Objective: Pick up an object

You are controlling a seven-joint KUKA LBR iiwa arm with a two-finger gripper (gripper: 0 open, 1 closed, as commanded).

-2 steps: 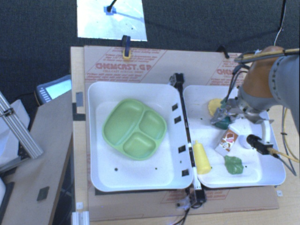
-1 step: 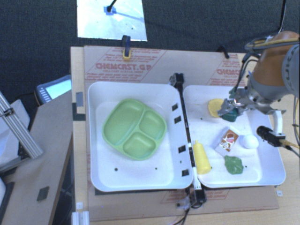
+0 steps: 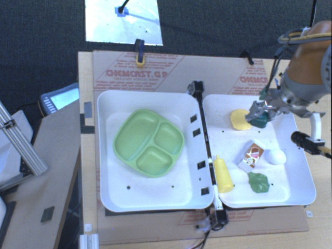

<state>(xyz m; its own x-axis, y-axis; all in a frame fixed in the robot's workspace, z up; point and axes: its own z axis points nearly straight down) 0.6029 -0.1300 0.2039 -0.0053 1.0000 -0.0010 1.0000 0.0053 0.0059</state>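
Observation:
My gripper (image 3: 258, 115) hangs over the back of the right bin (image 3: 298, 196), beside a flat yellow object (image 3: 238, 120) that lies just to its left. A dark teal item (image 3: 260, 121) sits right at the fingertips; whether it is held I cannot make out. Further forward in the same bin lie a small printed carton (image 3: 252, 155), a white egg-shaped object (image 3: 276, 156), a green leafy toy (image 3: 258, 182) and a yellow bottle (image 3: 223, 174) along the left wall.
The left bin (image 3: 111, 191) holds a green divided plate (image 3: 149, 142). A black divider with clips (image 3: 203, 139) runs between the bins. A black fitting (image 3: 306, 140) juts in over the right bin's right rim.

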